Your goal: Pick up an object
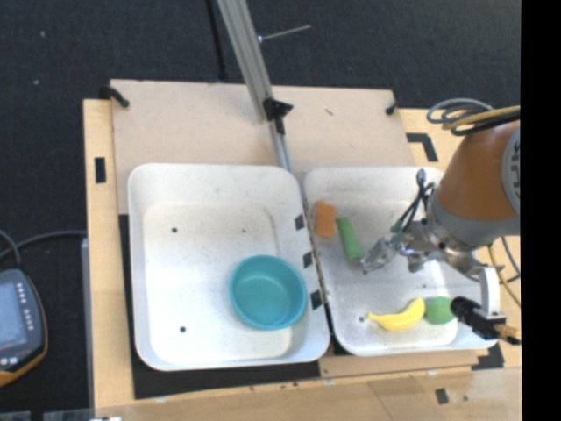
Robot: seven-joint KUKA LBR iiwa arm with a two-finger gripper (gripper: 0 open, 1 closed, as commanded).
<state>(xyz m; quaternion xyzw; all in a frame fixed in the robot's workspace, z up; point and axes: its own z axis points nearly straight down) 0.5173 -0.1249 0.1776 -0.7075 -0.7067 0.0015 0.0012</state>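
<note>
Cylinder [349, 239], green, lies in the right bin [368, 182], just left of the gripper [375, 259]; you should treat it as the likeliest target. Its long axis runs roughly up and down the view, leaning a little left at the top. Its lower end sits just beside the fingertips, apart from them or barely touching; you cannot tell which. Jaw state: you cannot tell whether they stand wide or narrow, and nothing shows held between them.

An orange block [325, 220] lies just beside the cylinder's upper end, toward the divider. Expect crowding on that side if the jaws straddle the cylinder across its width.

A banana [397, 316] and a green ball [439, 310] lie together near the bin's front wall, well apart from the cylinder.

Floor of the bin is flat, white and speckled; the cylinder may roll on it when nudged.

The left bin [175, 191] holds a blue bowl [268, 291], away from the work.
</note>
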